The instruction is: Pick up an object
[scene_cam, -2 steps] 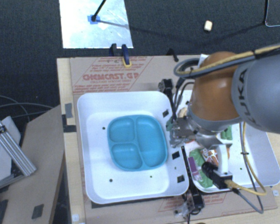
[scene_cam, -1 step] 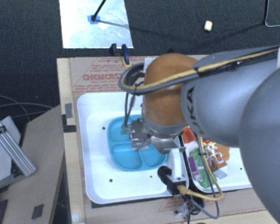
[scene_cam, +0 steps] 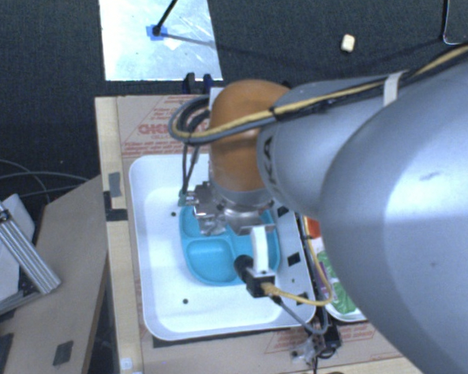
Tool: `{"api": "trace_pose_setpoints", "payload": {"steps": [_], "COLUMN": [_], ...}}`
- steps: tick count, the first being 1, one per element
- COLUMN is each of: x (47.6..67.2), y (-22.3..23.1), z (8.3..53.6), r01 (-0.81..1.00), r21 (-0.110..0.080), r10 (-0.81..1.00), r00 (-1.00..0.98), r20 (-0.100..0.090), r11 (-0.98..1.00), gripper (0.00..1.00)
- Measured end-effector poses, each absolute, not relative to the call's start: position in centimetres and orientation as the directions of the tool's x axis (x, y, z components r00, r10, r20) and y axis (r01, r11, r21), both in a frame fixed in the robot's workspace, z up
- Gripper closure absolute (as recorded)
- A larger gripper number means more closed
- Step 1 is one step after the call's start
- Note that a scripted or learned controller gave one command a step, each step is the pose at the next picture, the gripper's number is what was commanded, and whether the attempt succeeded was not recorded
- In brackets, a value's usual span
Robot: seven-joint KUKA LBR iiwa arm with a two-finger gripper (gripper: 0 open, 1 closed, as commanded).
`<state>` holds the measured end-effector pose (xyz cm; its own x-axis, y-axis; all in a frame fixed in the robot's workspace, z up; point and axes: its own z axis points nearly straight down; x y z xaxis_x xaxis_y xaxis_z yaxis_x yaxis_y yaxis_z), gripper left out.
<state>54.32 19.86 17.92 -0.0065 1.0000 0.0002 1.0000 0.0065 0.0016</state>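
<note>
You are watching the gripper (scene_cam: 230, 222) hanging over the blue plastic divided dish (scene_cam: 211, 259) in the left white bin (scene_cam: 153, 227); finger state cannot be determined; no pickup is showing yet.

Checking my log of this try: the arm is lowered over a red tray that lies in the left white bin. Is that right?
One detail is off: the tray is blue, not red. The camera view shows it lying in the left white bin, with the arm's wrist lowered over it.
</note>
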Motion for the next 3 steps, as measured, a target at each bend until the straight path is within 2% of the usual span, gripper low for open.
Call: {"api": "trace_pose_setpoints", "payload": {"steps": [1,2,3], "x": [58.7,59.1,67.1], "y": [23.6,23.4,21.3], "z": [39.5,54.5,53.6], "r01": [1.0,1.0,1.0], "r21": [0.02,0.018,0.007], "r10": [1.0,1.0,1.0], "r00": [-0.008,-0.007,0.001], "r20": [0.008,0.007,0.001], "r11": [0.008,0.007,-0.001], "gripper": [1.0,1.0,1.0]}}
